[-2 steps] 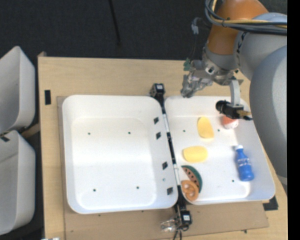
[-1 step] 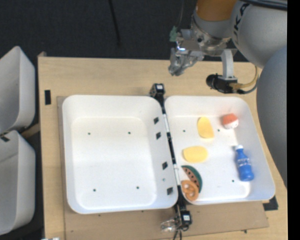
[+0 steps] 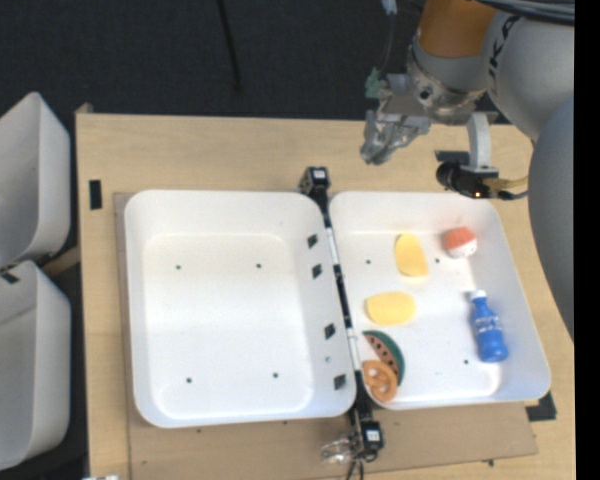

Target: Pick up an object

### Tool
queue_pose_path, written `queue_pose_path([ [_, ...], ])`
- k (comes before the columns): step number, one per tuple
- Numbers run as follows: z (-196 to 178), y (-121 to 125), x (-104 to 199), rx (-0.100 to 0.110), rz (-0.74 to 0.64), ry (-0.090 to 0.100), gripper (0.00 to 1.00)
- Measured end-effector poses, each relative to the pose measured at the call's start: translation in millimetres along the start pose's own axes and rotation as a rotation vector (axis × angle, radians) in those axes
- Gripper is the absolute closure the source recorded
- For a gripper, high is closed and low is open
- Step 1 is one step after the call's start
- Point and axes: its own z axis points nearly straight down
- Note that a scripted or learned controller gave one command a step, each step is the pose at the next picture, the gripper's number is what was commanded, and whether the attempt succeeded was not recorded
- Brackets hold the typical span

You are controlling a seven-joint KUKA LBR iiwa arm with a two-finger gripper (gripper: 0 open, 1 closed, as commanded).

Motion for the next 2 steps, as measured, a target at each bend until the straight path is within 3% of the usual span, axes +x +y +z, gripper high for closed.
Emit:
queue_pose_path([
  [1,28,0,-65,0.001,0.002,-0.001,1.00],
  [2,-62,1,15,-0.011,-0.012,0.004,1.00],
])
